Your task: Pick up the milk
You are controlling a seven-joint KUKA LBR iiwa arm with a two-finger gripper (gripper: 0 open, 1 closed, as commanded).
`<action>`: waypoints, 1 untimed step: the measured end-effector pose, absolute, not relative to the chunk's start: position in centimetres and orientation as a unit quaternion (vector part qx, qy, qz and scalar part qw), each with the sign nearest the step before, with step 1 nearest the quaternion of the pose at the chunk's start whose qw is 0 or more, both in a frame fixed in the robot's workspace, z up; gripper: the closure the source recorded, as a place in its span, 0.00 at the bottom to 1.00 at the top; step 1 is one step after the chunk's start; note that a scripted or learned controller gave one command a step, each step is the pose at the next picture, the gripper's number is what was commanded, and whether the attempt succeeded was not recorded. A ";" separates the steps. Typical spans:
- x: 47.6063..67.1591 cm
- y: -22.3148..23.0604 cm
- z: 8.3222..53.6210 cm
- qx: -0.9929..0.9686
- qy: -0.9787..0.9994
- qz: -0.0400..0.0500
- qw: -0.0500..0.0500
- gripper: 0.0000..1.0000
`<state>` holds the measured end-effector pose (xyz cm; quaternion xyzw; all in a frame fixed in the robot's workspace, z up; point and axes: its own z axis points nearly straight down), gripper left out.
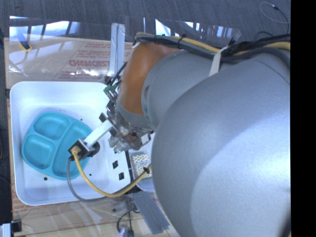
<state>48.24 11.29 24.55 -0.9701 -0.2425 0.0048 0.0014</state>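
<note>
The milk shows as a small pale patch with a speckled yellow and dark print, just under the grey arm, which hides most of it. It lies near the right wall of the left bin; its pose cannot be told

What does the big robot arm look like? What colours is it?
The arm is big, round and smooth grey, with an orange band above its wrist. A yellow cable loops below it, and more yellow and black cables run along its top.
</note>
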 end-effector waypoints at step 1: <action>47.6 8.8 23.0 -0.983 -0.185 0.004 0.002 1.00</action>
